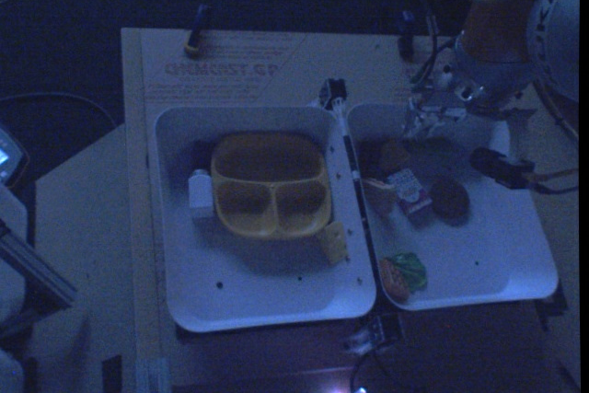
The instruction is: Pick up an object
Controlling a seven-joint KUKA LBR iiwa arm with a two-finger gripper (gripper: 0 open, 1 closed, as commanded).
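Dim blue light covers the whole bench, so colours and outlines are hard to trust. The arm (515,5) reaches in over the far end of the right bin (515,276), and its gripper (425,117) hangs just above that bin's back wall; whether its fingers are spread or closed cannot be told in the gloom.

Nothing appears held, so the step in hand looks like the approach before a grasp. Candidate objects lie in the right bin: a round brown item (450,198), a small carton (410,190) beside it, and a green-and-orange packet (405,272) near the front corner. The left bin (184,290) holds a yellow divided plate (271,184).

Next, the gripper would need to settle over one object and descend. A dark shape below the gripper is unreadable.
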